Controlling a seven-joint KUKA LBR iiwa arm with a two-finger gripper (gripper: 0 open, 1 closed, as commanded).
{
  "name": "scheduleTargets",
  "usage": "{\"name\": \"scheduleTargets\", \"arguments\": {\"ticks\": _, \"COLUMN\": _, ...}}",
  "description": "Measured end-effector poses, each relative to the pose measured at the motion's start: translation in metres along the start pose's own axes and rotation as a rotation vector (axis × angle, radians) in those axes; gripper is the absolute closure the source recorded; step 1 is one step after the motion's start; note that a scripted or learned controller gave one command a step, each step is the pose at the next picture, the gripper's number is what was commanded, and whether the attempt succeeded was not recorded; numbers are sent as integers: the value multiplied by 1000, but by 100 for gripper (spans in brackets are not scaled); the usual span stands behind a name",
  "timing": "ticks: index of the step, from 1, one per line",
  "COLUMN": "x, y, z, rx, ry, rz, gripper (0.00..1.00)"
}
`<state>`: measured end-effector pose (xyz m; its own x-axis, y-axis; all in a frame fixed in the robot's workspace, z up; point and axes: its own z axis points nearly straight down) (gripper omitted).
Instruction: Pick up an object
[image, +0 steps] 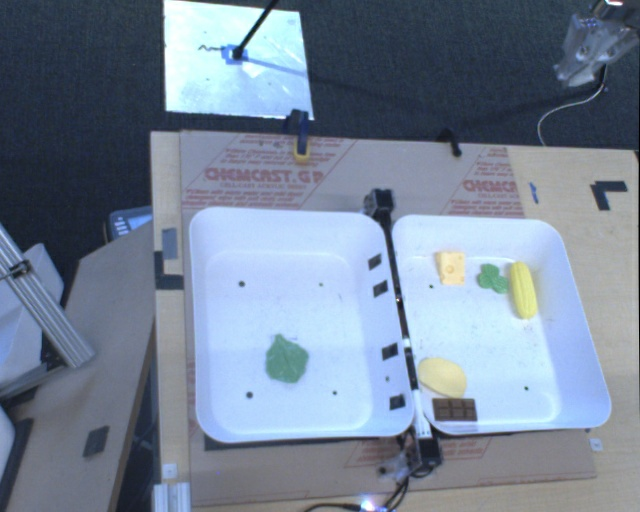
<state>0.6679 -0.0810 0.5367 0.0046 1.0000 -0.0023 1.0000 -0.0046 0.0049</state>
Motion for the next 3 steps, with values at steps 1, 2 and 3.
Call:
{"name": "scheduleTargets", "arguments": {"ticks": 1, "x": -109, "y": 0, "z": 21, "rx": 3, "ry": -2, "rz": 3, "gripper": 100}}
{"name": "scheduleTargets", "arguments": {"ticks": 2, "x": -127, "y": -8, "z": 0, "rx": 0, "ry": -1, "rz": -4, "gripper": 100}}
{"name": "scheduleTargets", "arguments": {"ticks": 3, "x": -38, "y": -69, "z": -1, "rx": 1, "ry": 5, "rz": -16, "gripper": 100}}
